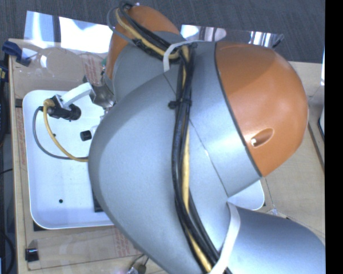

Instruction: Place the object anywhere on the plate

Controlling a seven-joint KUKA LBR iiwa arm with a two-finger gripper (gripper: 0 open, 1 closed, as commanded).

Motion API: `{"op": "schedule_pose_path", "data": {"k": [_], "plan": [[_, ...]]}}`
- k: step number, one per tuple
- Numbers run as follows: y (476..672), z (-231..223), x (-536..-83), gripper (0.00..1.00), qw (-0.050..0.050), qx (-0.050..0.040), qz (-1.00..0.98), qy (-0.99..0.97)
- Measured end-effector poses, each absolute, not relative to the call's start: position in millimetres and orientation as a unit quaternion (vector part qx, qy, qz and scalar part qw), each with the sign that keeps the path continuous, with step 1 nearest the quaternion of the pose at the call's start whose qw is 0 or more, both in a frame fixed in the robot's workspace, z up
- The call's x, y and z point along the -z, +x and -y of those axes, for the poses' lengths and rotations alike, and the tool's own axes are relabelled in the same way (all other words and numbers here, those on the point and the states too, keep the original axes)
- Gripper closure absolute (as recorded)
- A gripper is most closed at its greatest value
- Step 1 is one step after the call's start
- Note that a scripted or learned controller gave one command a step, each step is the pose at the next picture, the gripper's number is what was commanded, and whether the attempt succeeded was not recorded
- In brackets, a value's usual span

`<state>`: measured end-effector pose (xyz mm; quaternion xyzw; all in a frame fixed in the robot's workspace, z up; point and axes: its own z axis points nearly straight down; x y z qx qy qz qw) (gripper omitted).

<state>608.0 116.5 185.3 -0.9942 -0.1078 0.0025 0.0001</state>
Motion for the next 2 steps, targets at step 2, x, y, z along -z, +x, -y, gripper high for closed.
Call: {"op": "schedule_pose_path", "data": {"k": [2], "plan": [[637.9,-153.5,-254.0,1.00,0.002,-0.0021,0.324,-0.946]]}}
